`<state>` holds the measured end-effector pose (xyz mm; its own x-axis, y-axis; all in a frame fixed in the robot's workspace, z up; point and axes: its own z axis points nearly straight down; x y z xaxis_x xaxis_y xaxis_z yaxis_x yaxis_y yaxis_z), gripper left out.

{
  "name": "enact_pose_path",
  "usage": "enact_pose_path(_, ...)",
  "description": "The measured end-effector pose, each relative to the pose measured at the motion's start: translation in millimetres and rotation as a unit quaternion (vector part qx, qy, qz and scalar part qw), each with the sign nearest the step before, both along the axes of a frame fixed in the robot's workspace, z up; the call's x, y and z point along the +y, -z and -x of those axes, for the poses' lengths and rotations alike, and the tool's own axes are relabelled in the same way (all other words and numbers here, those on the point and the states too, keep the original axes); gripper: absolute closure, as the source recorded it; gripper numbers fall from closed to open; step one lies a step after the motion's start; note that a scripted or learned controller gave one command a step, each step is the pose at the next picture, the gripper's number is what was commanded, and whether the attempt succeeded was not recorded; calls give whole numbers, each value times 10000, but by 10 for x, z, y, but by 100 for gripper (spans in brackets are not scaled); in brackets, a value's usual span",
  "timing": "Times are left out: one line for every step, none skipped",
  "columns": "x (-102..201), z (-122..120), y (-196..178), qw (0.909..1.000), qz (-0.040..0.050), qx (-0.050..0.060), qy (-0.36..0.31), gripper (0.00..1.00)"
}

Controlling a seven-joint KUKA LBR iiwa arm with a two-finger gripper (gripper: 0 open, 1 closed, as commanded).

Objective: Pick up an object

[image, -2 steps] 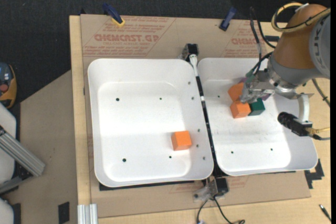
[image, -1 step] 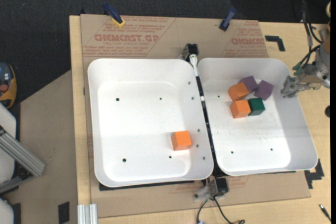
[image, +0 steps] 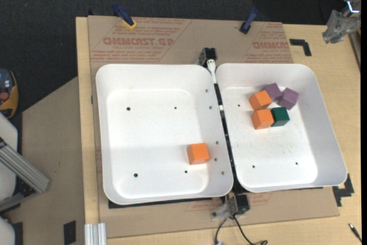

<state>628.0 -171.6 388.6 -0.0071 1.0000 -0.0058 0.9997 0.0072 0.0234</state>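
Note:
One orange cube (image: 198,153) lies alone in the left bin (image: 114,123), near its front right corner. In the right bin (image: 321,140) a tight cluster sits toward the back: two orange cubes (image: 260,100) (image: 262,119), a green cube (image: 280,116) and two purple cubes (image: 272,90) (image: 288,97). My gripper (image: 339,24) appears as a grey metal piece at the far upper right, above the bench and well outside both bins, far from every cube.
The bins rest on a cardboard sheet (image: 172,37) held by two blue clamps (image: 124,15) (image: 249,20) at its back edge. A black bracket (image: 207,56) and a cable run along the seam between the bins.

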Motion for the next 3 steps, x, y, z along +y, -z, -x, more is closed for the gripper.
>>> enact_pose_path(498, 415, 961, 9998, -51, 170, 16, 100)
enact_pose_path(789, 184, -886, 10000, -12, 4, 12, 100)
enact_pose_path(697, 1436, 1512, 9997, -52, 229, 61, 100)
